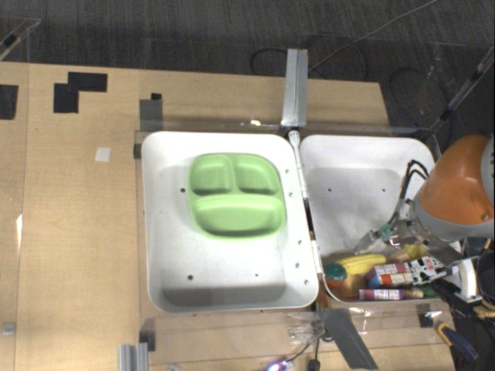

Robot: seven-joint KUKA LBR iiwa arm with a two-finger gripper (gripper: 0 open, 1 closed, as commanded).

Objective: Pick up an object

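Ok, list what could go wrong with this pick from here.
1. The objects, such as the yellow piece and the markers, lie packed together in the right bin's near corner, so the tool may catch two or none.
2. That pile sits against the bin wall, so a descent there might strike the rim.

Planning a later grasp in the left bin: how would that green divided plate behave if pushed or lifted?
The green divided plate looks stiff, probably light plastic. Lying flat in the left bin, it should slide, not roll. Its low rim may be hard to pinch.
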